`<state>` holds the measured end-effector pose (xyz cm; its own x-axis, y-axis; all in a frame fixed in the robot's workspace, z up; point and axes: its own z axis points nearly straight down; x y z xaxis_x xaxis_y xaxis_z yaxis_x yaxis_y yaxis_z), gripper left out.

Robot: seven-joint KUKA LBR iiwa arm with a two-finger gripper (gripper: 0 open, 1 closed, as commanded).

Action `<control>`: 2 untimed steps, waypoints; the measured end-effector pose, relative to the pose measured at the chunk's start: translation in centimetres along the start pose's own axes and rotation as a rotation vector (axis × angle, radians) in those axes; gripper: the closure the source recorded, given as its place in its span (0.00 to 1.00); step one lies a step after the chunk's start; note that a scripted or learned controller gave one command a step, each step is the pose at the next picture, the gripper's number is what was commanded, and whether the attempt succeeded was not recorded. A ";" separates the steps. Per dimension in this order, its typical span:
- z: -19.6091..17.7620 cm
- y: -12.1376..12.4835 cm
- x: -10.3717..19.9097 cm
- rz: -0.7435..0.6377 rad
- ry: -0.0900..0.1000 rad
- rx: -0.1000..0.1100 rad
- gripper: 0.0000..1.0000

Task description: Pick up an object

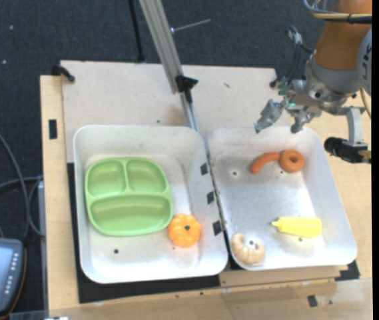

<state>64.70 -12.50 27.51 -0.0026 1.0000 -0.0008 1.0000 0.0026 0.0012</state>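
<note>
We see the gripper (283, 120) hovering over the far edge of the right bin (329, 179), its 2 fingers spread apart with nothing between them. Below it lie a doughnut (292, 160) touching a sausage (266, 161) (both orange-brown), then a yellow corn cob (298, 227) and a pastry (248, 248) nearer us.

Tool (282, 121) open, fingers spread, empty
</note>
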 end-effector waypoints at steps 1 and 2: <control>-0.1 -0.8 1.9 -0.001 0.000 0.001 0.00; -17.5 -0.3 1.1 -0.002 -0.002 -0.010 0.00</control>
